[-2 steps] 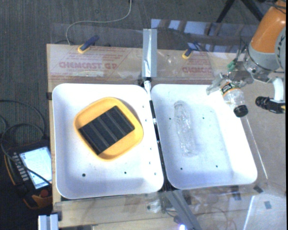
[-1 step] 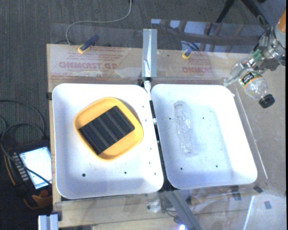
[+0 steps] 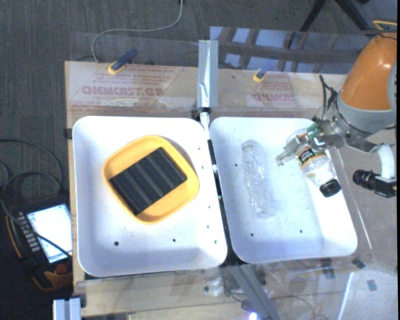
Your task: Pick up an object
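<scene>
The grey arm with its orange band (image 3: 372,79) reaches in from the right and ends over the upper right part of the right-hand shallow white bin (image 3: 333,242). Its two-finger gripper (image 3: 299,149) points leftward and down, with one slim finger (image 3: 285,155) jutting toward the bin's middle; whether it is released or clenched cannot be told, since the wrist hides much of it. Just beside the gripper, on its lower right and possibly touching it, lies a small clear bottle with a black cap (image 3: 321,174), tilted with the cap toward the bin's right wall. I cannot tell whether the bottle sits between the fingers or merely under them. To the left of the gripper, apart from it, a clear plastic water bottle (image 3: 256,177) lies lengthwise near the middle of the same bin.

In the left-hand shallow white bin (image 3: 97,245) rests a yellow rounded dish holding a black ribbed slab (image 3: 151,178), well apart from the gripper.

Behind the bins, the brown board (image 3: 87,105) carries faded red print reading roughly "CHEMCAST GP"; similar print behind the right bin is too faint to read
</scene>
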{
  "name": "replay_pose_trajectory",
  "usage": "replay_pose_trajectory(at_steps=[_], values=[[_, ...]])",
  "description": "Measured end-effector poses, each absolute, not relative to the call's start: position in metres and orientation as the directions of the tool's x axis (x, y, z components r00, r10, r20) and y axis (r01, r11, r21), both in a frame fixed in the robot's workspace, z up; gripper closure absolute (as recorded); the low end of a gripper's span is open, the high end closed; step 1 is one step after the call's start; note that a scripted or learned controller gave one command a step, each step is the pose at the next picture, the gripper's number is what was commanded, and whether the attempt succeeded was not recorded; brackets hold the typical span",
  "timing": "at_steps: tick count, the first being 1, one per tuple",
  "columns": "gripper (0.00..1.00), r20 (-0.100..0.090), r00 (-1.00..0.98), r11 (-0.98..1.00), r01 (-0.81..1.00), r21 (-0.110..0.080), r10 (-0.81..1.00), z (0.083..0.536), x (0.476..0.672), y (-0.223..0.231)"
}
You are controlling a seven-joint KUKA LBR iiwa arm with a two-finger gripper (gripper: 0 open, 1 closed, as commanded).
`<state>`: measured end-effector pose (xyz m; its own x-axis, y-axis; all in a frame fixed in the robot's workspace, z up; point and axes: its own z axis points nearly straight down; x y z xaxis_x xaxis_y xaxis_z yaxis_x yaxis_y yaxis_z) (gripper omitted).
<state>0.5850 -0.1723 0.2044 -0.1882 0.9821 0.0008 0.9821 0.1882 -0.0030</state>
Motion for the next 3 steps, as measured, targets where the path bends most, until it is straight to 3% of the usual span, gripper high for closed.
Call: replay_pose_trajectory(at_steps=[1,2,3], values=[[0.00,-0.001,-0.147,0.147,0.989,-0.002,0.989,0.174,0.561,-0.176],[0.00,0.003,-0.161,0.161,0.987,-0.003,0.987,0.124,0.505,-0.222],[0.00,0.006,-0.206,0.206,0.978,0.013,0.978,0.094,0.535,-0.215]])
